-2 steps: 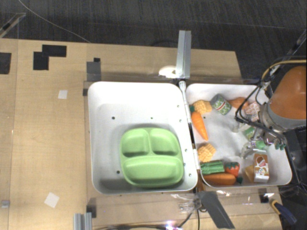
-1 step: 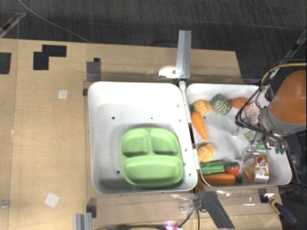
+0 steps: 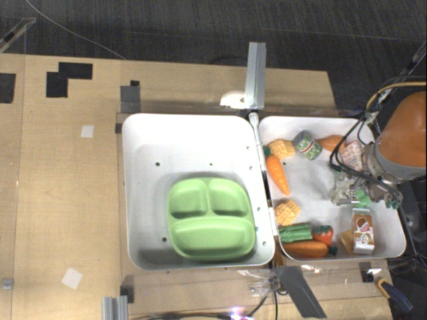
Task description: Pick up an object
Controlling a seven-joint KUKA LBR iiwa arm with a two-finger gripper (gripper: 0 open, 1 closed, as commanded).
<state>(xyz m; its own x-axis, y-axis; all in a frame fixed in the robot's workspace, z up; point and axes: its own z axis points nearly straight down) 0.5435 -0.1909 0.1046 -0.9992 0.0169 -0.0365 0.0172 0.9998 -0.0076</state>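
The right bin [image 3: 313, 179] holds several toy foods: an orange carrot [image 3: 277, 173], two corn pieces [image 3: 282, 149] [image 3: 287, 212], a small green can [image 3: 306, 145], a green cucumber [image 3: 295, 233], a red tomato [image 3: 323, 234], a long orange piece [image 3: 307, 249] and a juice carton [image 3: 362, 233]. My gripper [image 3: 347, 193] reaches down into the right side of this bin, just above the carton. A pink and white item [image 3: 349, 155] lies by the wrist. A small green thing [image 3: 364, 195] shows right beside the gripper; whether it is held is unclear.
The left bin [image 3: 153, 145] bears a green divided plate [image 3: 211, 217] at its front right. A metal post [image 3: 255, 72] stands behind the wall between the bins. The arm's orange band [image 3: 407, 132] hangs over the right bin's far right edge.
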